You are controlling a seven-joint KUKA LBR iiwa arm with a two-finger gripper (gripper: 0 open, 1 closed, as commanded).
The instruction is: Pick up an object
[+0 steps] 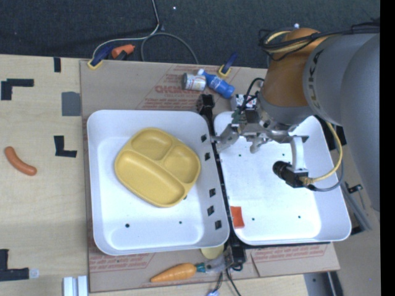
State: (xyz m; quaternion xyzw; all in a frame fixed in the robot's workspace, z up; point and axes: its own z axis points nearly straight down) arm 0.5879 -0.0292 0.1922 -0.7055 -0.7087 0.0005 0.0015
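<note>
A wooden bench fills the lower part of the frame. A brown cardboard sheet lies on it. Two white bins sit side by side on the cardboard. At the left, a small sausage lies on the wood. At the bottom, a carrot lies on the cardboard.
</note>
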